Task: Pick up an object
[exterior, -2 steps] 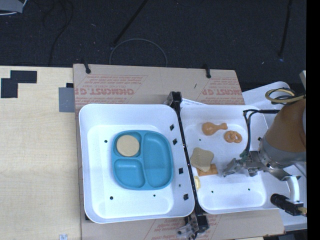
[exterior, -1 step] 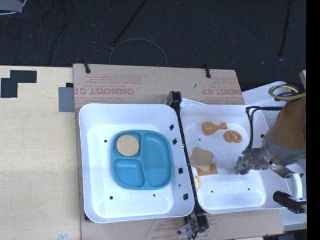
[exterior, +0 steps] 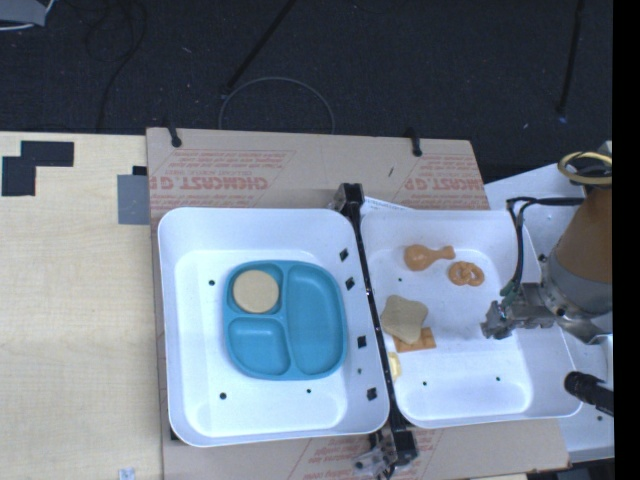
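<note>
The right bin (exterior: 470, 398) holds a tan slice of bread (exterior: 404, 317) lying over an orange cracker (exterior: 421, 341) near its left wall. Further back lie an orange pear-shaped piece (exterior: 428, 258) and a small pretzel (exterior: 466, 274). My gripper (exterior: 497, 326) hangs low at the right side of this bin, well to the right of the bread and below the pretzel. I see nothing between its fingers. In the left bin (exterior: 190, 388) sits a blue divided plate (exterior: 285, 319) with a round tan cookie (exterior: 255, 291) in its upper-left compartment.
A black clamp bar (exterior: 365, 308) runs along the wall between the two bins. Brown cardboard (exterior: 300, 173) lies under both bins. The grey and orange arm (exterior: 590, 253) stands at the right edge, with a cable looping above it.
</note>
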`<state>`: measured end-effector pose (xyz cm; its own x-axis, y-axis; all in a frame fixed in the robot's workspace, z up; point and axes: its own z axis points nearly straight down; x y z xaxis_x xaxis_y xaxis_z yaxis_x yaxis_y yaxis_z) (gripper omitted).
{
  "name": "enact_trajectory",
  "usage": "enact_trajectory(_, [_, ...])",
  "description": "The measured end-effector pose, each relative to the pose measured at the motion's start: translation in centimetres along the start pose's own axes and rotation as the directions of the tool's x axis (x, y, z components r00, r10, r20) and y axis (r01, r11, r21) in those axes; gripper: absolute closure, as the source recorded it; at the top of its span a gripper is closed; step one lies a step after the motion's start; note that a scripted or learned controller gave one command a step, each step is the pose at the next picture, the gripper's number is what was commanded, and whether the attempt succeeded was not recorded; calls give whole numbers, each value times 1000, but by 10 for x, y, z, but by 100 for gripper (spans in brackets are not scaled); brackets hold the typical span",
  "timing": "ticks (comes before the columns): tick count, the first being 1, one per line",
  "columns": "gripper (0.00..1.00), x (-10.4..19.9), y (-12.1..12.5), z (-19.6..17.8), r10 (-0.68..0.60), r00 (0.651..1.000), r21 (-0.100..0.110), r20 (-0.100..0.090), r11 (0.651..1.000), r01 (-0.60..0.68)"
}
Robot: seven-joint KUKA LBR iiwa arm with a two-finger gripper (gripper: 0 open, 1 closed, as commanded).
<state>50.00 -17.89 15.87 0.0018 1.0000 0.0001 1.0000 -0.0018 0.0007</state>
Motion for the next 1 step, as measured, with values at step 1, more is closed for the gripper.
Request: enact_trajectory(1, [100,1,-3,-62,-3,1000,-3,1,1000,3])
